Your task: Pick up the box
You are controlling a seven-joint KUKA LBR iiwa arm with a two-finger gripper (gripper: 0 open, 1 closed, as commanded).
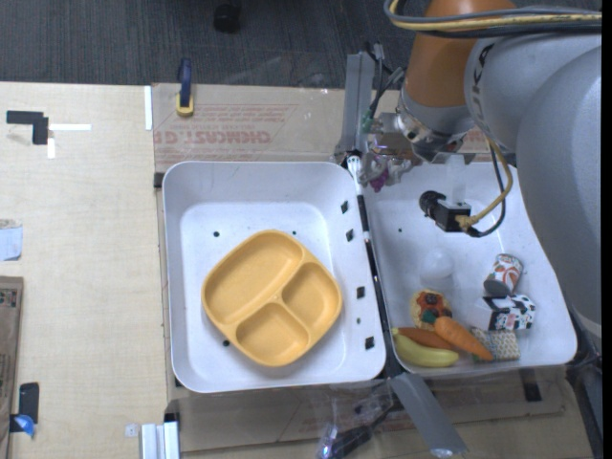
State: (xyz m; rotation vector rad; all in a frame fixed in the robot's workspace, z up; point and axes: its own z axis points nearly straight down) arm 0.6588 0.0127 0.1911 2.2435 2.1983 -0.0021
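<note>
A small black-and-white patterned box (512,313) stands near the right wall of the right bin (449,242), toward its front. My gripper (380,168) hangs over the far left corner of that bin, close to the wall shared with the left bin. It is well away from the box, up and to the left of it. The grey arm with its orange band (454,36) reaches in from the upper right.
Just behind the box is a red-and-white can-like item (504,273). A carrot (457,338), a banana (426,354), a small orange toy (432,305) and a tan block (505,345) lie along the right bin's front. A yellow divided plate (273,297) lies in the left bin (191,256).
</note>
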